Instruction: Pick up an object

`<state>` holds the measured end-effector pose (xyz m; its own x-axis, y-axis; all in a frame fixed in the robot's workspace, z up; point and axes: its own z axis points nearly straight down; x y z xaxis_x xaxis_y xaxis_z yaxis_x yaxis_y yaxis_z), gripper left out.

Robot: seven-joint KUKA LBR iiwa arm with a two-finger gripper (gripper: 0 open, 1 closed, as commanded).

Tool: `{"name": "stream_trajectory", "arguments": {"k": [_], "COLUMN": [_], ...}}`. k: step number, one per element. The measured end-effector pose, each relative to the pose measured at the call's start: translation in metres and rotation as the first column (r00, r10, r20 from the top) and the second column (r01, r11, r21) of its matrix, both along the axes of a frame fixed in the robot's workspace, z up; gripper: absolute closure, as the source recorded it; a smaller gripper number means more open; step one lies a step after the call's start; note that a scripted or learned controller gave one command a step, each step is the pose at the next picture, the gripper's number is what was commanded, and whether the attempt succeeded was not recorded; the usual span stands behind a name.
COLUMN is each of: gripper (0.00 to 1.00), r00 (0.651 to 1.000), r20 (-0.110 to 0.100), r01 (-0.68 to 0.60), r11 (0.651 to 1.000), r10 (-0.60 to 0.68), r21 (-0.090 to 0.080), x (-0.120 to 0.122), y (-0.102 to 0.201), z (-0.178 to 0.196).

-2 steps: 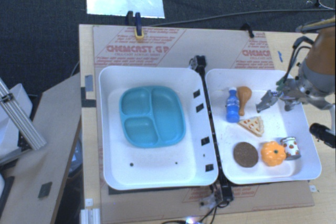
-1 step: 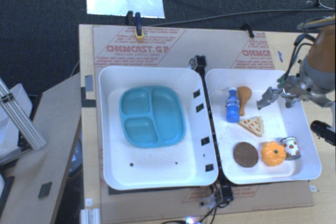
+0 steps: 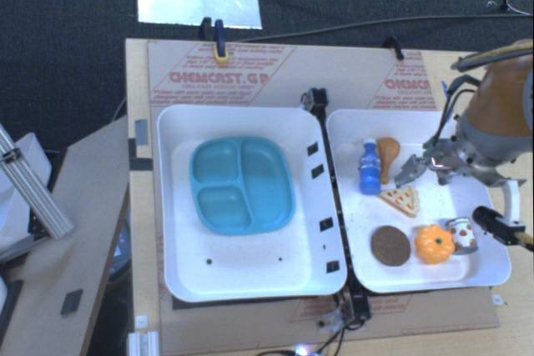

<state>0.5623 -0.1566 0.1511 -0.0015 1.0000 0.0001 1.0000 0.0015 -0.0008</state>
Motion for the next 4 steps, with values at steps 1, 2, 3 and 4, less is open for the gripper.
{"name": "stream_trajectory", "arguments": {"k": [1,2,3,4], "gripper": [0.0,0.0,1.0,1.0], "r00": [1.0,1.0,1.0,1.0], "r20": [0.004,0.017,0.006,0.007], "r01": [0.001,0.0,0.001,-0.003], "r11": [1.0,1.0,1.0,1.0], "r10": [-0.001,0.0,-0.001,0.003], "r21": [0.001,0.0,-0.001,-0.002], "x": [0.003,0.009,0.005,0.015], "y": [0.001,0.002,0.002,0.001], "z": [-0.059,-0.06,-0.055,-0.008]}}
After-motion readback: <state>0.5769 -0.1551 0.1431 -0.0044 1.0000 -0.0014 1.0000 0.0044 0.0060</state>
